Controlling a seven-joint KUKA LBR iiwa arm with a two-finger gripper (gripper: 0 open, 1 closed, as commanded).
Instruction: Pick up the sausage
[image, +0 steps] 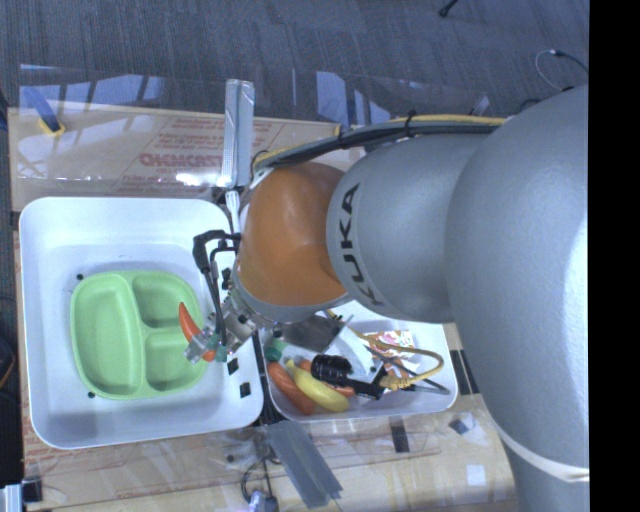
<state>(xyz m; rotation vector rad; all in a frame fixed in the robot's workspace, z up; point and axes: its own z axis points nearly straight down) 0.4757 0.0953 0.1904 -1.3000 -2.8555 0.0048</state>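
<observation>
Two shallow white bins sit side by side: the left bin (40, 300) holds a green divided tray (105, 340), and the right bin (445, 392) holds a banana (318, 391), a black object (332, 368) and other small items. The gripper (205, 345) hangs over the tray's right edge, its fingers closed on the sausage (187, 321), a red-orange piece projecting up and left from between the fingertips above the tray's right-hand compartments. The grey arm (470, 220) with its orange band (290, 240) covers much of the right bin.

The arm (420, 230) covers most of the right bin (440, 395) (centre-right of frame) and runs off the right edge.
</observation>
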